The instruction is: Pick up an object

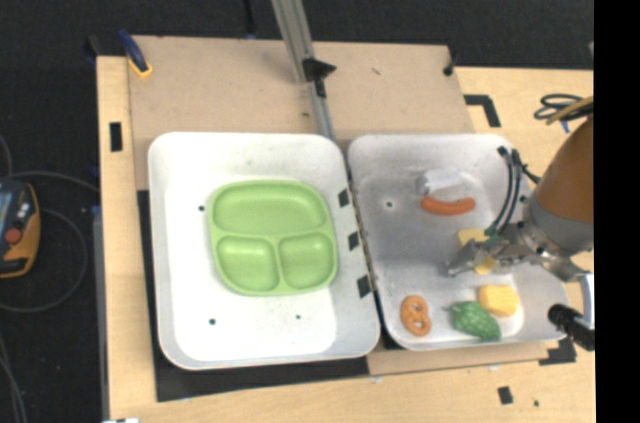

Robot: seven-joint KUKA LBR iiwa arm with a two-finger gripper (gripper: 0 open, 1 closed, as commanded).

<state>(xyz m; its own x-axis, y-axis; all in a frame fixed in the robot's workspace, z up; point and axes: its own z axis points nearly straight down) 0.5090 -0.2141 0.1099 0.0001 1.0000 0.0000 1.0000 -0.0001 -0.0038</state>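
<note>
The right bin [400, 161] holds several small items. An orange sausage [447, 205] lies near its middle, with a white piece [445, 181] just behind it. A small yellow piece [469, 236] sits right of centre. Along the front lie a pretzel [415, 314], a green broccoli-like toy [474, 320] and a yellow block [498, 299]. My gripper [475, 261] is low over the right half of this bin, between the small yellow piece and the yellow block. A bit of yellow shows at its tip, and I cannot tell whether it is gripped.
The left bin [180, 171] holds a green divided plate [272, 236]. The grey arm with its orange band [570, 181] comes in over the right bin's right rim. A metal pole [290, 11] slants up from behind the bins.
</note>
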